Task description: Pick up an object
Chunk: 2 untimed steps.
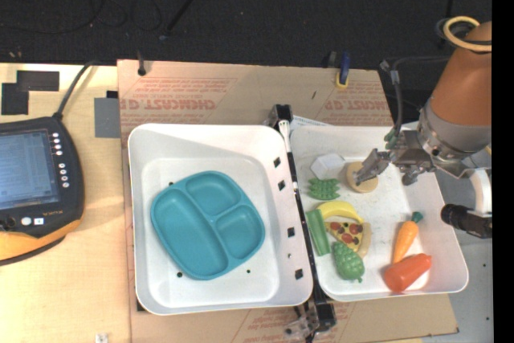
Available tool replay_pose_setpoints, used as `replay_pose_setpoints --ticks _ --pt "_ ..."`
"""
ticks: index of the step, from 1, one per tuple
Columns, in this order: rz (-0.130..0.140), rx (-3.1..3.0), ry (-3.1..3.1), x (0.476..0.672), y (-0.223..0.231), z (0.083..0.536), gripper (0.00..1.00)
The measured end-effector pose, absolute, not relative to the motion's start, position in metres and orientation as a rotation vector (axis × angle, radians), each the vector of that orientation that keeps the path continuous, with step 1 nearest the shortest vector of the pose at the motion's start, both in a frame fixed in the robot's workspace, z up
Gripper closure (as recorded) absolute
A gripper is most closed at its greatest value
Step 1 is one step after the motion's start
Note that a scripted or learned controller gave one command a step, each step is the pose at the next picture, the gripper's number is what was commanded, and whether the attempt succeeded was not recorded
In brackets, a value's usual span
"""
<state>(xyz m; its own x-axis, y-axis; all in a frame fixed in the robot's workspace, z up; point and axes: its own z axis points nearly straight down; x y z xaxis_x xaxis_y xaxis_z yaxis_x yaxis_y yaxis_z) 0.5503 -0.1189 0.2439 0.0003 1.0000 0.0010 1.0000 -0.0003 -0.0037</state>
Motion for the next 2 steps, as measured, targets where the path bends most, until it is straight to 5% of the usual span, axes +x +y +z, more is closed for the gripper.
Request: replay_pose_setpoints --ticks 1,2 --pt "0.002 -2.221 -2.219 0.4799 -0.0838 0.0981 0.00" --pt "0.004 -2.224 -2.211 0.4793 -0.0845 0.1065 1.00"
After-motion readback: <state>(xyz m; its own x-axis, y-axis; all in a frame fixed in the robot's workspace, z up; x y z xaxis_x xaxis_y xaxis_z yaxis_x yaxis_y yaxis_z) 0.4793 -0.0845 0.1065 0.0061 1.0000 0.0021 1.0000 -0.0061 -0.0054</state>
